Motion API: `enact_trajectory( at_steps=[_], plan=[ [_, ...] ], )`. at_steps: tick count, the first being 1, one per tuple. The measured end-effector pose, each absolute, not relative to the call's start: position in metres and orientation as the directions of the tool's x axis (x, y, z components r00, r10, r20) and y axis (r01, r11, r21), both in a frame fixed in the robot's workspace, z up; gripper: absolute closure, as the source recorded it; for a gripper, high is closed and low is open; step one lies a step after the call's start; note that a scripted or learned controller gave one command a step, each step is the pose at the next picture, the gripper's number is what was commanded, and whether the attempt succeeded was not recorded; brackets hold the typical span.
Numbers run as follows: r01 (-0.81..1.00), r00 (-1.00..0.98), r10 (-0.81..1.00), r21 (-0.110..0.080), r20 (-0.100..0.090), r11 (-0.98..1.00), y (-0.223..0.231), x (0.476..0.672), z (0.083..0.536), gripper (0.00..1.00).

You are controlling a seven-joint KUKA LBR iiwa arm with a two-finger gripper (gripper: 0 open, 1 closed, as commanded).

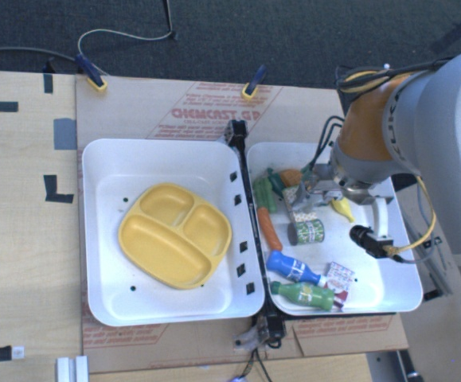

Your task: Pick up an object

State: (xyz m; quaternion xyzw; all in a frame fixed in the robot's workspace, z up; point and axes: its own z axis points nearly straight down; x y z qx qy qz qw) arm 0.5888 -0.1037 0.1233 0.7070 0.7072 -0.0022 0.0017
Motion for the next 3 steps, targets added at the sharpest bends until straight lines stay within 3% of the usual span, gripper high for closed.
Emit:
enact_trajectory(
  at_steps=[1, 2, 3],
  plan=[
    [1.000, 0.000, 1.000, -0.001, -0.005, 0.000, -0.104, 0.589, 0.123, 0.00],
    [1.000, -0.002, 1.000, 0.001, 0.000, 0.002, -0.094, 0.626, 0.087, 0.00],
    [1.000, -0.003, 1.000, 0.005, 0.003, 0.003, -0.092, 0.627, 0.098, 1.00]
  ],
)
